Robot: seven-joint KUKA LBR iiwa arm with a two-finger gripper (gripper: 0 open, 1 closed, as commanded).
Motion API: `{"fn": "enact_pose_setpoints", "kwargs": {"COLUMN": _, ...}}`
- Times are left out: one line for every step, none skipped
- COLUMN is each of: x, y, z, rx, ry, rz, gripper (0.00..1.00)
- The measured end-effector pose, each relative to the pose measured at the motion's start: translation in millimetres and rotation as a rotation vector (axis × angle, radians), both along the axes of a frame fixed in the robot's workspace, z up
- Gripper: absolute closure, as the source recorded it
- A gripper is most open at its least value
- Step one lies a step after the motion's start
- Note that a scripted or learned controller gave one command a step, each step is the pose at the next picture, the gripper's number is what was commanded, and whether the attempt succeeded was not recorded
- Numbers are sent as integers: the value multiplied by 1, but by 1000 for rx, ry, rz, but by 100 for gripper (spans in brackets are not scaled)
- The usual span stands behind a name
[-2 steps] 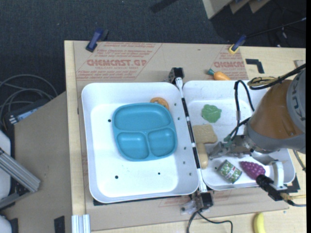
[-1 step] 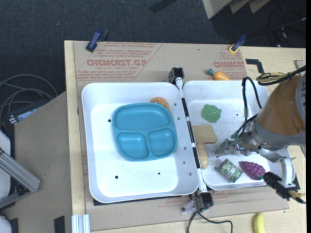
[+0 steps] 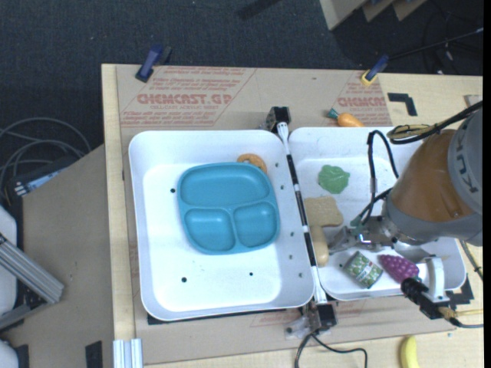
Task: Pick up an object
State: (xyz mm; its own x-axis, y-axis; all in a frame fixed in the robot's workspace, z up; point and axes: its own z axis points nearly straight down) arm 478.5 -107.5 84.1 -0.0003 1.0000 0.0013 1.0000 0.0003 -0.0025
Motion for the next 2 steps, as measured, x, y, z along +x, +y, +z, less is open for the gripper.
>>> {"fn": "enact_pose_setpoints", "kwargs": {"x": 0, "y": -21, "z": 0, "rx": -2, "ry": -3, "rz": -1, "gripper": 0}}
{"fn": "enact_pose_setpoints", "kwargs": {"x": 68, "y": -81, "z": 72, "rx": -3, "ry": -5, "rz": -1, "gripper": 0}}
